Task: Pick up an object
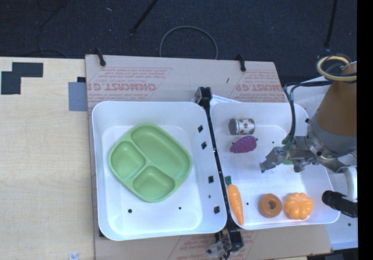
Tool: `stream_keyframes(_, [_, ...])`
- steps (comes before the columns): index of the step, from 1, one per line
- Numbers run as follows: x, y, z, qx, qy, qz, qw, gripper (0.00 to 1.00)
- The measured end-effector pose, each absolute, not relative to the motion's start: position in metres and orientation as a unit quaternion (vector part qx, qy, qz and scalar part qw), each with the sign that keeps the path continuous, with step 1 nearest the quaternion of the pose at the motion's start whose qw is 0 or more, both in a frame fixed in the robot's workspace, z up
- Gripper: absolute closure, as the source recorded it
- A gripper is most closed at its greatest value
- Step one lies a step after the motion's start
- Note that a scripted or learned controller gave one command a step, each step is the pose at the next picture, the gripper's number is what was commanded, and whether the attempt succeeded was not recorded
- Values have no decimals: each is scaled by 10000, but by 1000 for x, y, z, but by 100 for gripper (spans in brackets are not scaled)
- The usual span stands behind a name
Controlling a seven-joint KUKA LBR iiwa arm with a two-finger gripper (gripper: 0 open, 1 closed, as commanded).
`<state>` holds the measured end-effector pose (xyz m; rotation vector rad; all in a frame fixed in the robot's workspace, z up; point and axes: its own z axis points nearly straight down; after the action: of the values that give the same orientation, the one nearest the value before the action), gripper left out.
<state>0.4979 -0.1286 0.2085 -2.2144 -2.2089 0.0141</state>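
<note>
The right bin (274,221) holds a small silver and red can (241,126), a purple bunch of grapes (243,144), an orange carrot (234,204) along the left wall, a brown donut (270,205) and an orange pumpkin (298,206). My gripper (269,162) hovers over the bare middle of this bin, right of the grapes and above the donut. Nothing shows in its grasp.
A green divided plate (150,161) lies in the left bin (111,212). A black divider bar (214,160) runs between the two bins. The grey arm with its orange band (341,107) comes in over the right bin's right side.
</note>
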Motion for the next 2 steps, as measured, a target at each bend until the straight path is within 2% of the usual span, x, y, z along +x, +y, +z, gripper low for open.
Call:
stream_keyframes(1, [500, -129, 214, -7073, -7069, 10, 21, 0])
stream_keyframes(2, [502, -130, 170, -7071, -7071, 21, 38, 0])
